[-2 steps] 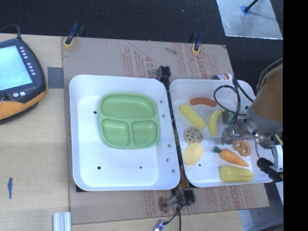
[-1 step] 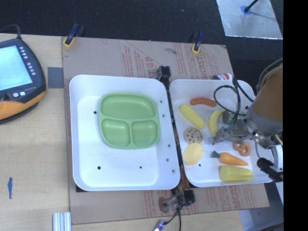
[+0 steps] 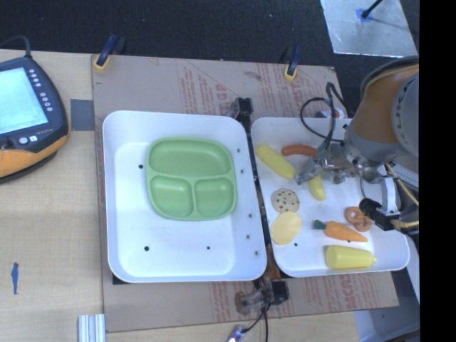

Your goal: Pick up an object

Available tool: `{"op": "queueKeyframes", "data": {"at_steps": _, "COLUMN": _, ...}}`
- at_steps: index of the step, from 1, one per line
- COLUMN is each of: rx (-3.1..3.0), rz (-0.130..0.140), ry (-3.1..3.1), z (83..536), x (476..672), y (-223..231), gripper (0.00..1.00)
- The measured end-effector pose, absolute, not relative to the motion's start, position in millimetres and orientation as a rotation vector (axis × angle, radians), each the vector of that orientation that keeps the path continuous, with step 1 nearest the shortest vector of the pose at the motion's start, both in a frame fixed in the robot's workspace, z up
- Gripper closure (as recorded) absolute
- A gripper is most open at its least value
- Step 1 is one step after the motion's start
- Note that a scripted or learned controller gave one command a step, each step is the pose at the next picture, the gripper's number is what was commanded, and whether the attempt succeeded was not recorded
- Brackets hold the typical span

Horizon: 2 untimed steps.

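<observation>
Camera view: looking down at a slant on two shallow white bins side by side on a cardboard sheet over a wooden bench.
Left bin (image 3: 121, 191): holds a green divided plate (image 3: 192, 178) with three compartments, lying flat toward the bin's upper middle.
Right bin (image 3: 299, 262): holds toy food, spread mostly across its left and lower parts.
Yellow corn-like piece (image 3: 275, 161): lies slanted near the bin's upper left.
Red sausage (image 3: 299, 149): just right of the corn piece, near the far wall.
Small yellow piece (image 3: 316, 188): just beside and below the gripper; whether it touches a finger is hard to tell.
Chocolate-chip cookie (image 3: 286, 200): left of centre, with a pale yellow round slice (image 3: 286, 227) just below it.
Carrot (image 3: 342, 231): lies lower right of centre, its green end pointing left.
Pretzel (image 3: 356, 217): just above the carrot's right end, near the arm.
Yellow block (image 3: 349, 257): lies along the near wall, below the carrot.
Gripper (image 3: 324, 171): low over the right bin's upper middle; the metal fingers look somewhat spread, with nothing seen pinched between them.
Arm (image 3: 385, 120): grey with an orange band, over the bin's right side.
Teach pendant (image 3: 28, 116): on the bench at far left.
Clamps (image 3: 107, 52): blue and yellow, gripping the cardboard's far edge.
</observation>
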State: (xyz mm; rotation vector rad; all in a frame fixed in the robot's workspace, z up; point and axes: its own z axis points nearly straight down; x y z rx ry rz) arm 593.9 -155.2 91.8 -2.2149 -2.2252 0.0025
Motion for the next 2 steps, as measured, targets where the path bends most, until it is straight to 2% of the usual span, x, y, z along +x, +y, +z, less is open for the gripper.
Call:
{"op": "queueKeyframes", "data": {"at_steps": 1, "rx": -2.211, "rz": 0.004, "ry": -2.227, "z": 101.9, "x": 593.8, "y": -156.0, "gripper": 1.0}}
{"op": "queueKeyframes", "data": {"at_steps": 2, "rx": -2.214, "rz": 0.0, "ry": -2.226, "z": 192.5, "x": 638.6, "y": -63.3, "gripper": 1.0}}
